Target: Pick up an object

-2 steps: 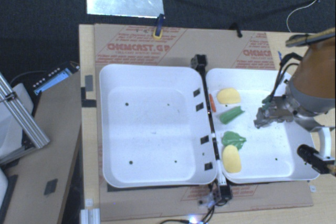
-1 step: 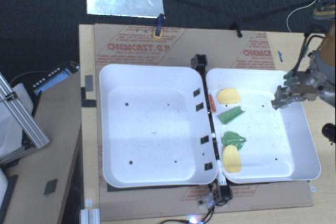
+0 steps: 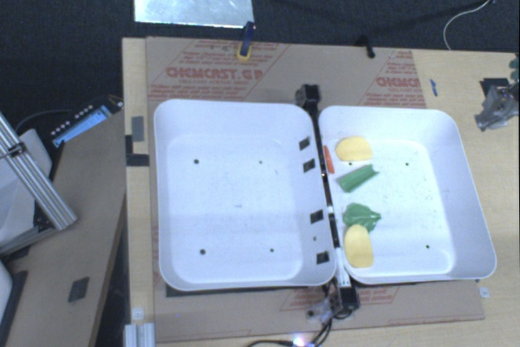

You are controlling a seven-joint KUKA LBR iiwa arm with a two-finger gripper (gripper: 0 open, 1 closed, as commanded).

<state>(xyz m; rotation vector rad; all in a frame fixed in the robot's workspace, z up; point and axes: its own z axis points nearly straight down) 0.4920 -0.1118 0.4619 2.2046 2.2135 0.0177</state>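
So, the pick hasn't really been started here, by the look of it. Nothing is being held or lifted. A grey shape at the right edge is probably the gripper (image 3: 496, 106), though it's cut off by the frame and small, so that's only a guess. Whether it's open or closed can't be told from this angle. It's parked over the bench, outside the right bin (image 3: 422, 207) and well apart from everything in it.

All the candidates are bunched along the right bin's left wall. An upper yellow piece (image 3: 354, 148) is found near the top, with a thin orange sliver (image 3: 328, 158) just beside it against the wall. Below that a long green piece (image 3: 357, 176) is lying at a slant. Further down, a crumpled green piece (image 3: 361, 216) is touching, or nearly touching, a lower yellow piece (image 3: 358, 246). Nothing to grab is seen in the left bin (image 3: 236, 199).

For the next move, one target needs to be chosen, and the gripper has to be brought across the bin and down over it. The upper yellow piece seems the easiest bet, since a bit more room is left around it. The bottom pair is crowded together and close to the wall, so a clean grab there is judged harder.
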